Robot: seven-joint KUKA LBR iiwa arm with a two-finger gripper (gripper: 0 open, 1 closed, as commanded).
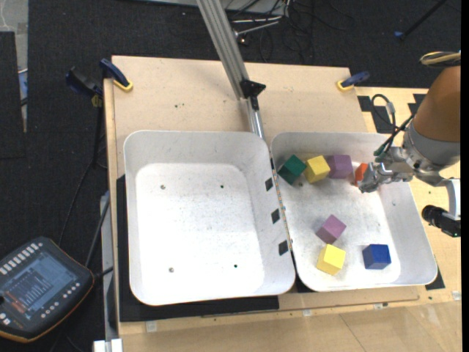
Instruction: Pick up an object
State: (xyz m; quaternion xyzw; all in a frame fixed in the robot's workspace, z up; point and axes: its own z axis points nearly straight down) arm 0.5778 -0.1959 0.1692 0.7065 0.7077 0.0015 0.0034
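The right bin [410, 218] holds several small blocks. A green block [292, 169], a yellow block [318, 169] and a purple block [341, 166] sit in a row near its far wall. Just right of that row lies a small orange block [360, 171]. My gripper [371, 177] hangs low over the bin's far right part, right against the orange block, which it partly hides. Whether the orange block is in its grasp I cannot tell. Nearer the front lie a second purple block [331, 228], a second yellow block [331, 258] and a blue block [376, 256].
The left bin [146, 196] stands beside the right one, the two rims meeting in the middle. A metal pole [223, 39] slants down to the rims' far end. Clamps [117, 75] sit at the board's far corners. A teach pendant [37, 288] lies at the lower left.
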